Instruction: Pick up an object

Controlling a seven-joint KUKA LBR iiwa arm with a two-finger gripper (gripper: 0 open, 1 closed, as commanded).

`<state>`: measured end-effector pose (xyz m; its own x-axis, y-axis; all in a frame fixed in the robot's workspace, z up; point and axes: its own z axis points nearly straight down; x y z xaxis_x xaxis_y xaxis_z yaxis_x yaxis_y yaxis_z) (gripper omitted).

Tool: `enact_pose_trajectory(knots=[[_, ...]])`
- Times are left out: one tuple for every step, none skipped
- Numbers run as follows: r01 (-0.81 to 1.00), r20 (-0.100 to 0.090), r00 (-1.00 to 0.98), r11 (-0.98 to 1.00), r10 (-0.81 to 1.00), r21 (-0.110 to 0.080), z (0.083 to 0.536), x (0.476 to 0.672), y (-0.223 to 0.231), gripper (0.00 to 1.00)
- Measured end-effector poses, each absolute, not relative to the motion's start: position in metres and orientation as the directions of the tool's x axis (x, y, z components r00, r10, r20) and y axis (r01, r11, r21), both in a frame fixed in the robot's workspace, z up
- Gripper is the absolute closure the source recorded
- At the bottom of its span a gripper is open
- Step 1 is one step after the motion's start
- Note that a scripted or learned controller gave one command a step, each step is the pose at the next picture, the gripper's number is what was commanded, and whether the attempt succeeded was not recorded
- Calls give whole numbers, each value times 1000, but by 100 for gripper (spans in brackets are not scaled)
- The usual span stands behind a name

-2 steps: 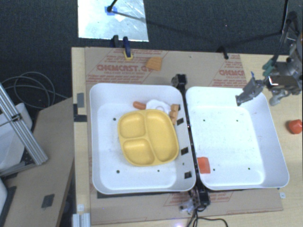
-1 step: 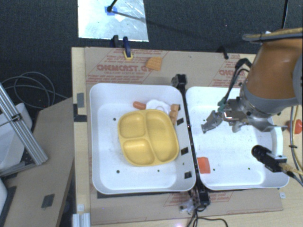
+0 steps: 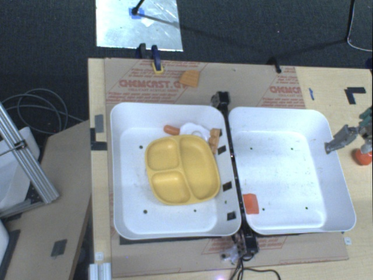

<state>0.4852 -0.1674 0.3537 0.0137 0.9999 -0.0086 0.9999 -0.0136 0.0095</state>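
The left bin [image 3: 125, 156] holds a yellow divided plate [image 3: 182, 169]. Just behind the plate lie a small orange sausage-shaped piece [image 3: 171, 130], a white object [image 3: 192, 129] and a little brown piece [image 3: 214, 137]. An orange-red block [image 3: 250, 203] lies in the near left corner of the right bin [image 3: 291, 127]. My gripper [image 3: 342, 137] hangs at the right bin's right rim, far from all of these objects, with nothing seen in it. Only a small part of the arm shows at the view's right edge.
Both bins rest on a cardboard sheet [image 3: 280, 89] on the bench. A tan scrap [image 3: 189, 77] and a yellow-and-blue clamp [image 3: 156, 57] sit behind the left bin. A shiny metal sheet [image 3: 139, 16] lies on the floor beyond. Cables [image 3: 35, 107] and an aluminium frame [image 3: 26, 162] stand to the left.
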Motion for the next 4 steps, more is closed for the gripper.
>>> enact_pose_trajectory(knots=[[1000, -10, 3, -3, 1000, 19, 487, 487, -210, 0], [1000, -2, -3, 3, 1000, 4, 478, 487, -207, 0], [1000, 1, -1, 1, 1000, -3, 410, 486, -206, 0], [1000, -2, -3, 3, 1000, 3, 413, 487, -206, 0]])
